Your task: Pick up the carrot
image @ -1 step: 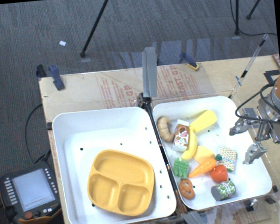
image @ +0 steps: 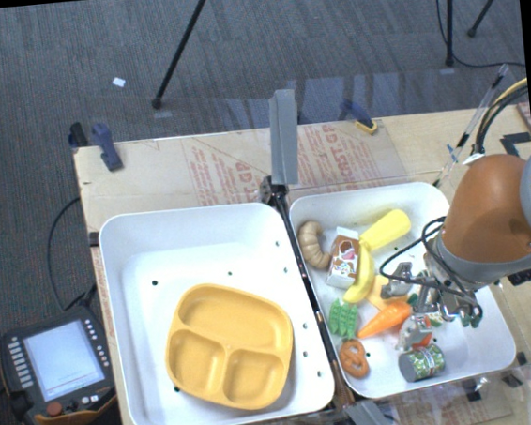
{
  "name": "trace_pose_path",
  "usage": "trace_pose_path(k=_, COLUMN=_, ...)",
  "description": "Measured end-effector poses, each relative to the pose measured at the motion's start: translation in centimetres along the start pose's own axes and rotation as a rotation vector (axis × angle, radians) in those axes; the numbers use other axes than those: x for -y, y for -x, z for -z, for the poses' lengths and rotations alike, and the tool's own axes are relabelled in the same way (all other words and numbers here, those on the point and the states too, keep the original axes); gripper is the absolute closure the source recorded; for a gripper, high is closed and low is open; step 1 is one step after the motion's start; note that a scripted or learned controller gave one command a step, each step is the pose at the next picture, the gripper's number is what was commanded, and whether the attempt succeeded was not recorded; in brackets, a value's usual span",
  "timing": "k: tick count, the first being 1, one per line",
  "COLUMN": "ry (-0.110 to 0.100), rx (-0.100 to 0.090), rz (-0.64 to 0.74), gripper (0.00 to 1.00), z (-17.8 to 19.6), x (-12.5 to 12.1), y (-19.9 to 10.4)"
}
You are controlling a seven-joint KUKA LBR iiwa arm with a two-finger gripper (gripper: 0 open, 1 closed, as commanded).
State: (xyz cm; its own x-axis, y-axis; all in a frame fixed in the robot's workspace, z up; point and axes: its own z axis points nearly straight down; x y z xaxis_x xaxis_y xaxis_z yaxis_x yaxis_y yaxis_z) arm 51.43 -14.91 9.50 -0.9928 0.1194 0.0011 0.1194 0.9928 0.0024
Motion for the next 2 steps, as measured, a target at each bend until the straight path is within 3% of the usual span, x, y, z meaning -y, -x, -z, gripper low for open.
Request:
trace_pose_path(k=1, ry=-0.001, rx=-0.004, rz=-0.319, gripper=0.00, z=-0.91, x=-5.22, y=-2.60)
trace_pose_path(k=2, ry=-0.001, rx=-0.005, rz=-0.314, gripper=1.00, z=0.00, x=-5.39, y=-2.54)
